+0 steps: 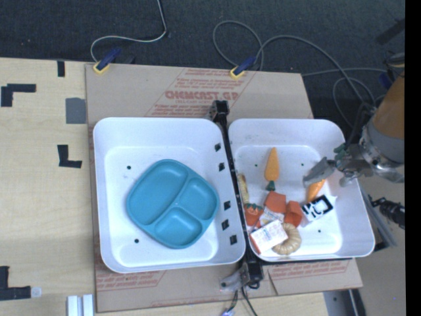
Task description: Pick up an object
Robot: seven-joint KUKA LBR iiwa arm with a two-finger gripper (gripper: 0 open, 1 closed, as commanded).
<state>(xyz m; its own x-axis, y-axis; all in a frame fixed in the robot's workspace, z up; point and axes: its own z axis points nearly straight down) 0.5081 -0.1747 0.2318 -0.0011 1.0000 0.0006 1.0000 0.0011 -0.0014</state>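
My gripper hangs over the right side of the right bin, and its two grey fingers stand spread, so it is open. A small orange piece lies just below, roughly in line with the gap between them, and I cannot tell whether they touch it. Beside it lies a black and white item. An orange carrot rests further left in the bin. Red-orange blocks, a white packet with a red label and a beige curved piece crowd the front.
A blue divided plate lies in the left bin. A black divider with clips runs between the bins. Cables loop over the dark floor behind the cardboard base.
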